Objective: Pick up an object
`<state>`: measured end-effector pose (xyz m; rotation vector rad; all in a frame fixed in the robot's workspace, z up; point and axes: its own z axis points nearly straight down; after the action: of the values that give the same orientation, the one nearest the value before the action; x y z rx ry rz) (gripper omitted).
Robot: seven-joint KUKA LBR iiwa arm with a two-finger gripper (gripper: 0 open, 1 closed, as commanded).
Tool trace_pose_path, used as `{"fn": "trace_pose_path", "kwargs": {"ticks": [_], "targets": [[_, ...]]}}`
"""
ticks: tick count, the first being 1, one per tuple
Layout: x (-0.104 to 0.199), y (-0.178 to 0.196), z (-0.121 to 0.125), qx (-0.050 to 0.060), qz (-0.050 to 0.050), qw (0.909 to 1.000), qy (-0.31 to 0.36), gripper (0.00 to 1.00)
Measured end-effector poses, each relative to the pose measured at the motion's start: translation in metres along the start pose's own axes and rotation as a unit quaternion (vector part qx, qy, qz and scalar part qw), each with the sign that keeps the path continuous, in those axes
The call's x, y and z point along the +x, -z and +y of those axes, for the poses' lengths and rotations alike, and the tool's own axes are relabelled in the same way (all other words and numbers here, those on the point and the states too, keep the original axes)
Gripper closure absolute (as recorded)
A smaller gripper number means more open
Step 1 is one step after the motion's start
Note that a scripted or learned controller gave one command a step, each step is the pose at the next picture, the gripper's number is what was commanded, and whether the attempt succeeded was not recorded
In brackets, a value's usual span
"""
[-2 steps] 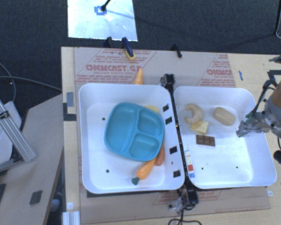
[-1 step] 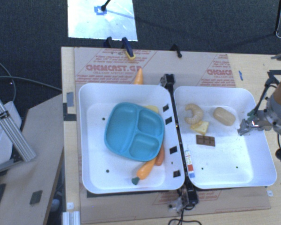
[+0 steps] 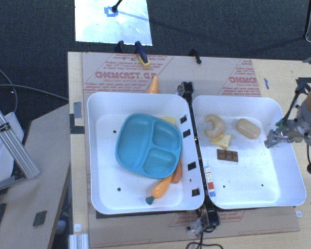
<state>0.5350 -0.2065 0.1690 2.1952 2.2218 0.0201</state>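
Note:
The right bin holds a tan croissant, a beige bread roll, a yellow cheese wedge and a brown chocolate bar, all in its far left part. My gripper hangs over the right side of this bin, just inside its right wall, to the right of the bread roll and apart from it. Nothing shows in its grasp.
The left bin holds a blue divided plate lying on an orange carrot and a yellow item. Another carrot lies just beyond that bin's far wall. A black divider separates the bins.

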Motion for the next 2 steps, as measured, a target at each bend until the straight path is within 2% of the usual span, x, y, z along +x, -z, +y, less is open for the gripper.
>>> {"fn": "trace_pose_path", "kwargs": {"ticks": [1,2], "targets": [[0.000,0.010,0.001,-0.002,0.000,1.0000,0.002,1.00],[0.012,-0.090,0.136,0.009,0.001,1.0000,-0.001,1.00]]}}
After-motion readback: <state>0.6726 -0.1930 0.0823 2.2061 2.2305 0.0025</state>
